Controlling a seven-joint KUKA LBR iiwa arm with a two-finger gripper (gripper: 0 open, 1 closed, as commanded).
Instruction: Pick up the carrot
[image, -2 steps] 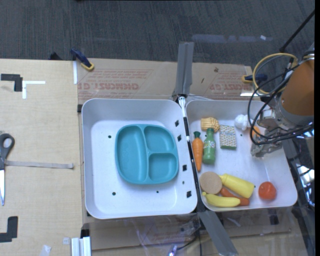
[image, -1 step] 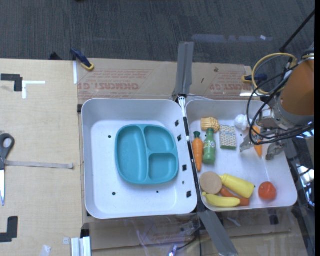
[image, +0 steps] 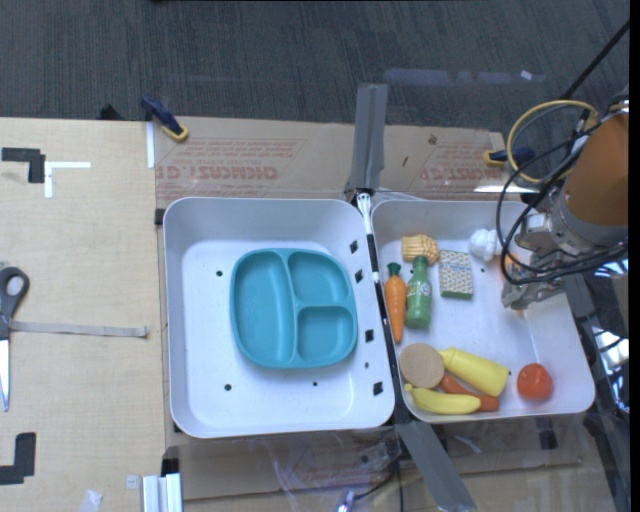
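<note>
White right-hand bin (image: 560, 405): your gripper (image: 521, 293), finger state I can't tell, sits well right of the carrot (image: 396, 305), whose long axis runs crosswise to that approach.

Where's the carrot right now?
In the right bin, against its left wall, the carrot lies beside the green bottle, just below the corn.

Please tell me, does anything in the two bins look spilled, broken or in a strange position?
Nothing looks spilled or broken. The right bin is crowded: the carrot lies against its left wall, close beside the green bottle, and the yellow bottle, banana and round cookie are heaped together. The teal divided plate lies flat in the left bin.
</note>
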